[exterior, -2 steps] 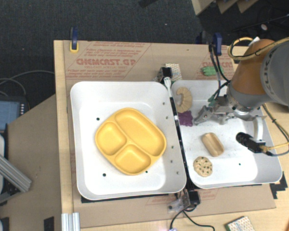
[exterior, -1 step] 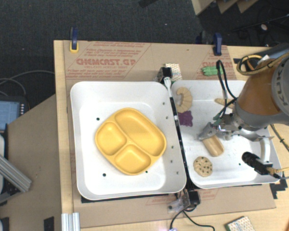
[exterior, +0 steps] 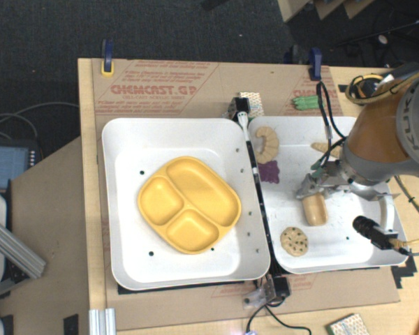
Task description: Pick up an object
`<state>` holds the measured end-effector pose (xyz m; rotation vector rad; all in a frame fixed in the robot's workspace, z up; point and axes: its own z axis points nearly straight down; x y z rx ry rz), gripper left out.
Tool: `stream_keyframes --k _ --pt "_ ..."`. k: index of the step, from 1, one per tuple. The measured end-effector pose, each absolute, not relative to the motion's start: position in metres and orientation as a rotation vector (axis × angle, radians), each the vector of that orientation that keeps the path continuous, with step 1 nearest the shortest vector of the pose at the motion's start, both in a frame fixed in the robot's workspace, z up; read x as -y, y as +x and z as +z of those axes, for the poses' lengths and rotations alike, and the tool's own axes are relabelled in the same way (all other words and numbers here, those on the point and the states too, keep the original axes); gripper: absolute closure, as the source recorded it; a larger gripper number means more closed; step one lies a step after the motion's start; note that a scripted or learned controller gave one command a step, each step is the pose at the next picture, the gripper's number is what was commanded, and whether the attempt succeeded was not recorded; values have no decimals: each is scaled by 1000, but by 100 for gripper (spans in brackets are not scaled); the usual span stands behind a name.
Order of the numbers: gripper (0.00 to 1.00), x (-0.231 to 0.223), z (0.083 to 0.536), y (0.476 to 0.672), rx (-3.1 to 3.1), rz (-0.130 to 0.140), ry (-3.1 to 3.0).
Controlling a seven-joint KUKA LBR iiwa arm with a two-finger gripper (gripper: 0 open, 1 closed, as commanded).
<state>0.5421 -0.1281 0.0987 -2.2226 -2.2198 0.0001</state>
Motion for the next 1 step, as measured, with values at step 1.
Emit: stream_keyframes --k 1 --pt "100 17 188 572 2229 -6 -2220"
